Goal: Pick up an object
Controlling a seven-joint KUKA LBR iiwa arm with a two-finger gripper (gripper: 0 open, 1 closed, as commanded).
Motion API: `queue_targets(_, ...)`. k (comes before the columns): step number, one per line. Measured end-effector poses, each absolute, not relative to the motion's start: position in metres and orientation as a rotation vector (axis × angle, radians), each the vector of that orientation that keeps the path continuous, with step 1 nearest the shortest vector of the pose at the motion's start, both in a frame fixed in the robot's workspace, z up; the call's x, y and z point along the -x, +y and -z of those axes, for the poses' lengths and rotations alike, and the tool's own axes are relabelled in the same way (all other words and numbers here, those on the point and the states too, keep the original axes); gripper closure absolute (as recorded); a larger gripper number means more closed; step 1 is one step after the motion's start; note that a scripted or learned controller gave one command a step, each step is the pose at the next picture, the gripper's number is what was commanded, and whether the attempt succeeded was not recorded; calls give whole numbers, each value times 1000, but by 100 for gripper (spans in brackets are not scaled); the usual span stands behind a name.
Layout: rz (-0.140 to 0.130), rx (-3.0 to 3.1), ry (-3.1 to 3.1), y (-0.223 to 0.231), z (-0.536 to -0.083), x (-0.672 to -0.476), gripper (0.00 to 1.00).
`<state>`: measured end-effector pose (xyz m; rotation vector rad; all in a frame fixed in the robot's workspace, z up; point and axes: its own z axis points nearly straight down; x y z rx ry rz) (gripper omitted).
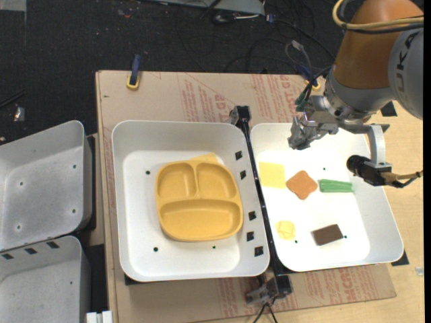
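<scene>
In the right bin [377,244] lie several small items: a pale yellow square [272,174], an orange piece [302,184], a green bar [335,186], a small yellow piece [285,229] and a brown block [327,234]. My gripper [301,138] hangs over the far left part of that bin, above and behind the orange piece and apart from all the items. Nothing shows between its fingertips.
The left bin [131,247] holds a yellow divided tray [199,200]. A black divider with clips [250,180] runs between the bins. A black cylinder on a bracket [367,167] sticks out over the right bin. Grey lids [40,180] lie at the left.
</scene>
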<state>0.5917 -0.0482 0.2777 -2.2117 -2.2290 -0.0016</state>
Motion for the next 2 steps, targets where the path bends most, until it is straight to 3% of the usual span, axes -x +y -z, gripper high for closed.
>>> queue_targets(1, 0, 2211, -2228, 2, -263, -591, 100)
queue_targets(2, 1, 2211, -2229, 53, -265, -578, 100)
